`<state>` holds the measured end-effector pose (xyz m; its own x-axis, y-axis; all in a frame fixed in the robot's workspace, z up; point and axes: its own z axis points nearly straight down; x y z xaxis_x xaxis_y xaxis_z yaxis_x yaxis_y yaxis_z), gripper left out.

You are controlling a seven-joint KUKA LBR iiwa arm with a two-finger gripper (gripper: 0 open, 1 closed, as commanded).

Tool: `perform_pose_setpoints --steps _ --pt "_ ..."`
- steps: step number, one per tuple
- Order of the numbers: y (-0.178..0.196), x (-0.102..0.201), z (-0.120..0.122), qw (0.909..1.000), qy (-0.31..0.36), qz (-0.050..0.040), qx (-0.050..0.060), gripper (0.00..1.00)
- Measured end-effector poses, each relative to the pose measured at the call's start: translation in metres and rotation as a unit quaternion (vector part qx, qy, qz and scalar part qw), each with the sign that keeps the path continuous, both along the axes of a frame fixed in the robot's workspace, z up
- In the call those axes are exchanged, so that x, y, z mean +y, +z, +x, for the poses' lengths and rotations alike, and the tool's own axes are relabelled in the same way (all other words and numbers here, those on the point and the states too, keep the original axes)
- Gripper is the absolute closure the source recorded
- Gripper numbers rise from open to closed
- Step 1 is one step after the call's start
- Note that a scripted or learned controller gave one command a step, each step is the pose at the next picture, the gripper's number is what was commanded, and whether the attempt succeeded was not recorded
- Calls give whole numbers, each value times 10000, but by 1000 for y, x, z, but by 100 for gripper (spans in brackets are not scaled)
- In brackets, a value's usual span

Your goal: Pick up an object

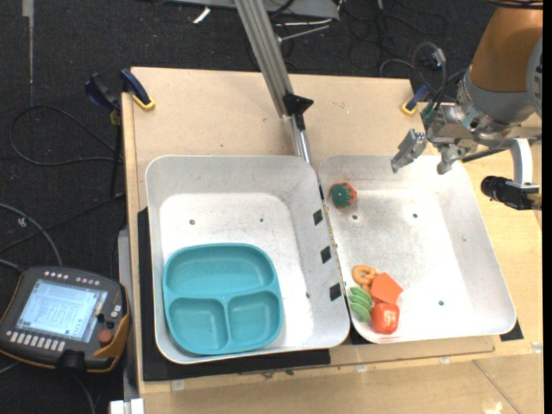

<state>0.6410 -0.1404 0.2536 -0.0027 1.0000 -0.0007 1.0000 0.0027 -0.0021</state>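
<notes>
Judging by its look, we take the small green and red ball (343, 195) at the far left of the right bin (448, 240) to be light, hard and apt to roll, so we would pinch it across its middle from above. Our hand (424, 153) hangs with fingers spread and nothing between them over that bin's far edge, right of the ball. Around both bins the pale worktop (216, 115) lies flat, with dark floor and cables beyond.

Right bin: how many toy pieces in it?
5. Green-red ball near the far left wall; orange ring, orange block, green piece and red piece clustered at the near left corner.
</notes>
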Motion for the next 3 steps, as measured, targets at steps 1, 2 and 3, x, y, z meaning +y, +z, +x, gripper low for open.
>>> perform_pose_setpoints --steps 1,2,3 --pt "10 0 1 10000 15 -4 -11 100" --pt "-53 -60 -48 10000 -47 -2 31 100" --pt "-157 -71 15 10000 1 4 8 100"
